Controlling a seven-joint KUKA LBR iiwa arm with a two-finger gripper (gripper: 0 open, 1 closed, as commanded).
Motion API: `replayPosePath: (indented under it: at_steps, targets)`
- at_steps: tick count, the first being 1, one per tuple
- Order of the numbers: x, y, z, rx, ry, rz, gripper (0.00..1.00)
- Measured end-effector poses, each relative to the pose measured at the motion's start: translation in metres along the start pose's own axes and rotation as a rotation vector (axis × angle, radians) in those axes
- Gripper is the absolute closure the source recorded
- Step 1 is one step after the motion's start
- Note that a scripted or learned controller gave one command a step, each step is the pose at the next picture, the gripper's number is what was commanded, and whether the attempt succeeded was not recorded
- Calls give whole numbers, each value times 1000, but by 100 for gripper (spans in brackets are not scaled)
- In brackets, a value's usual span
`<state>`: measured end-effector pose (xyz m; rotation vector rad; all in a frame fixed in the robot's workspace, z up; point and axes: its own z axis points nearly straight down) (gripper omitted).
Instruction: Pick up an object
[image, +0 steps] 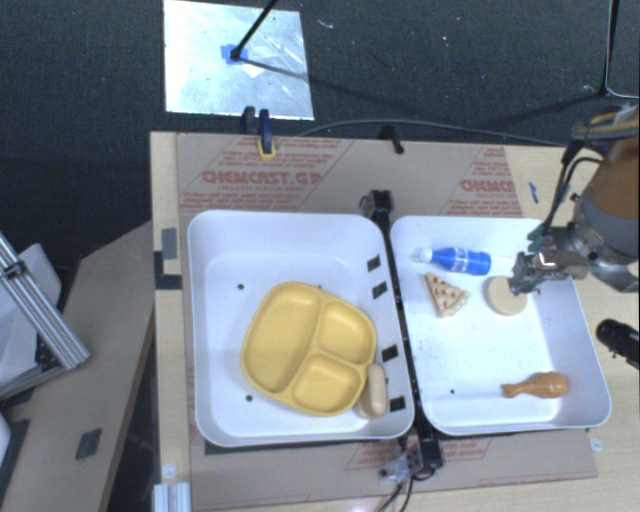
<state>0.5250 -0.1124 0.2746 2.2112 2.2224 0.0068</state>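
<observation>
While the hand (522, 281) hangs at the right bin's (590, 395) far right corner, just touching the round tan disc (505, 297), I cannot tell if it is grasping anything. The disc lies flat near the bin's right wall, beside a pizza slice (446, 295) and a blue bottle (458, 261). Being so flat, it could slip free or get pushed against the wall

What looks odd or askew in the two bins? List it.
Little stands out. The yellow tray lies skewed in the left bin, its corner toward the divider, with a beige roll wedged against its lower edge. In the right bin, the bottle lies on its side. Nothing looks spilled or broken.
</observation>
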Motion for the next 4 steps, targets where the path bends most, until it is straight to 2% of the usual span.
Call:
replayPosePath:
  at_steps: [1,3,4]
  targets:
    - [50,9,18,7,3,-4,100]
    - [145,29,15,5,3,-5,100]
    - [203,34,32,8,4,-5,100]
